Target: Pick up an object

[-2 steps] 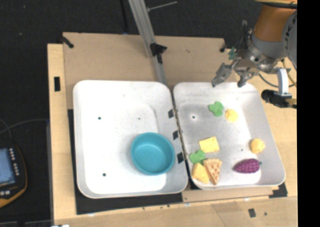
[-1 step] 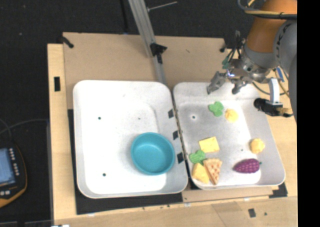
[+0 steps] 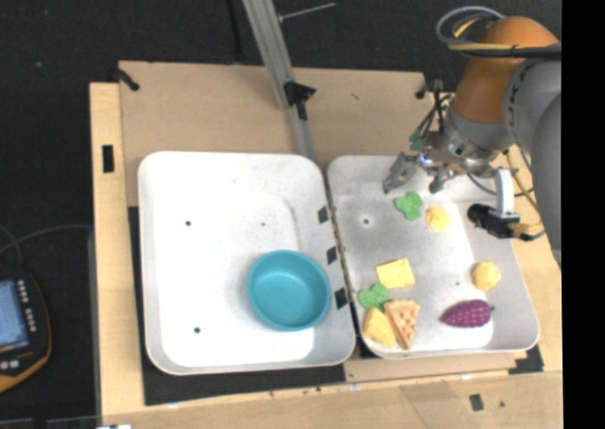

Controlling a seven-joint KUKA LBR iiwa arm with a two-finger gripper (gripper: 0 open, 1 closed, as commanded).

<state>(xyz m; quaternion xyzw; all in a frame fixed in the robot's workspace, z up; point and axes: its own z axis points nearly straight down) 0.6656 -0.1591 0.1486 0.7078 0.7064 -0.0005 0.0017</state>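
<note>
Green toy [image 3: 408, 205], small and lobed, lies flat on the floor of the right bin [image 3: 369, 181], near that bin's far edge. It looks like a moulded plastic play-food piece. Judged light, stiff, smooth and a little slippery; not fragile. It sits low, so the fingers would need to come almost to the bin floor and close across its narrow waist, not over the wide lobes.

Gripper [image 3: 416, 172]: poised over the bin just beyond the green toy, fingers spread, nothing between them. It appears released and has not closed on any item.

Other stock, all placed from the green toy:
- Yellow lump [image 3: 438, 218], just beside it on the arm's side. Rounded, likely to roll or squirt out of a pinch.
- Yellow block [image 3: 395, 273], nearer the camera, well apart. Flat faces, probably the easiest grip in the bin.
- Orange lump [image 3: 486, 275], nearer and towards the arm.
- Purple grapes [image 3: 466, 314], at the near edge; a bumpy surface should give good purchase.
- Wedge slices [image 3: 393, 324], at the near edge, touching each other, with a second green piece [image 3: 372, 296] against them. This crowding makes a clean pick harder.
- Blue bowl [image 3: 287, 289], in the left bin [image 3: 189, 191], far from the toy. Thin rim, wide body; it would have to be gripped by the rim.
</note>
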